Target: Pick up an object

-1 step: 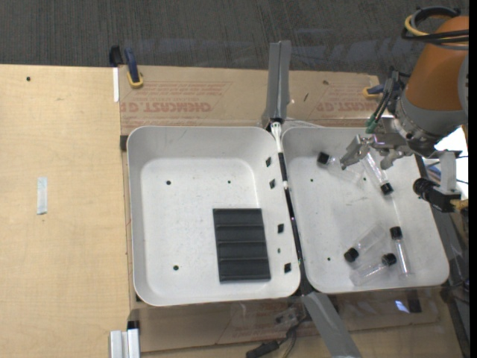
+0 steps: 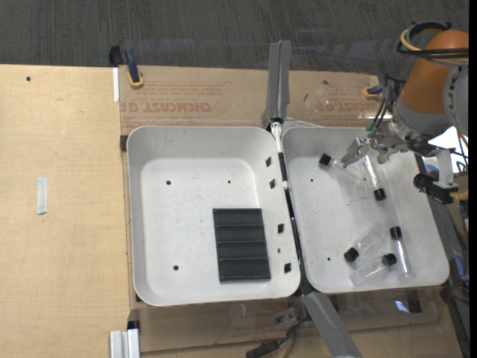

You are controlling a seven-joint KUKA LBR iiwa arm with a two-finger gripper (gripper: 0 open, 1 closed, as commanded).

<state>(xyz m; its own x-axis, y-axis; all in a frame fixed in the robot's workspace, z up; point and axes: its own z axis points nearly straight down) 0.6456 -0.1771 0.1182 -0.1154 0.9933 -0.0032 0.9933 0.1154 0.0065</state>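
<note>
Tool (image 2: 370,149) poised over right bin (image 2: 313,271) at far edge, finger state indeterminate; nearest vial (image 2: 373,179) lying just below tool, long axis running toward near rim, black cap at near end, further vials (image 2: 373,256) nearer that rim.

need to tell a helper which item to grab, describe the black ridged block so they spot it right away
Of the two white bins, look in the left bin. The black ridged block lies flat toward its lower right. It is dark, rectangular and ribbed, unlike the clear black-capped vials in the other bin.
</note>
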